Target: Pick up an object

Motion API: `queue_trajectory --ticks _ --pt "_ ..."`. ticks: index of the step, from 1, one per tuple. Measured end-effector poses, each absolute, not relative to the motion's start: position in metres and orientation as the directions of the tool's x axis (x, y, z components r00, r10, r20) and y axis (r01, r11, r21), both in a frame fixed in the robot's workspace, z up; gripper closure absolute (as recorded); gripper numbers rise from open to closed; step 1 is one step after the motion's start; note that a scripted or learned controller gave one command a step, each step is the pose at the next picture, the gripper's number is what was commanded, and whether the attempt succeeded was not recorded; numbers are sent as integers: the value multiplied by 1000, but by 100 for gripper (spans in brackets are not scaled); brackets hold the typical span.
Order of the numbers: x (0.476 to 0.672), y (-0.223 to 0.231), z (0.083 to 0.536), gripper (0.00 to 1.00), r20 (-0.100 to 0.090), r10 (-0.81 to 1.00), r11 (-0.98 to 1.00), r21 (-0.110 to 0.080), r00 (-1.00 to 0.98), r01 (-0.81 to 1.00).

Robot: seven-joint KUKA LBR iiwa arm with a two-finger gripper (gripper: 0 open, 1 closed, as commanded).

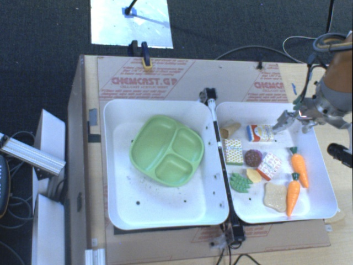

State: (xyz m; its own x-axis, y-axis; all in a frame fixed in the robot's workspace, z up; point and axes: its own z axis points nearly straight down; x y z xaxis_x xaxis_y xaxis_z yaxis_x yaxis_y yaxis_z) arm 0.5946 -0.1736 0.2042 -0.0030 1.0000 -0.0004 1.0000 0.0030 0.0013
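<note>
The right bin (329, 187) holds several toy foods. A red, white and blue carton (258, 132) lies near its back. Two orange carrots (299, 169) (292, 193) lie at the right, with a bread slice (274, 197) beside the nearer one. In the middle are a dark red round piece (253, 158), a red-checked packet (269, 165), a yellow piece (253, 175), a green leafy piece (239, 182) and a green-checked packet (233, 151). A tan piece (230, 130) lies at the back left. My gripper (281, 122) hangs over the bin's back right, just right of the carton, with nothing seen in it.
A green divided plate (167, 149) lies in the left bin (138, 200). A dark divider rail (219, 148) runs between the two bins. The bins rest on a cardboard sheet (165, 79). Cables trail behind the arm at the upper right.
</note>
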Motion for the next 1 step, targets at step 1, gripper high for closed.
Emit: queue_trajectory --ticks 1 --pt "671 -164 94 0 -2 1000 5 8 -5 1000"
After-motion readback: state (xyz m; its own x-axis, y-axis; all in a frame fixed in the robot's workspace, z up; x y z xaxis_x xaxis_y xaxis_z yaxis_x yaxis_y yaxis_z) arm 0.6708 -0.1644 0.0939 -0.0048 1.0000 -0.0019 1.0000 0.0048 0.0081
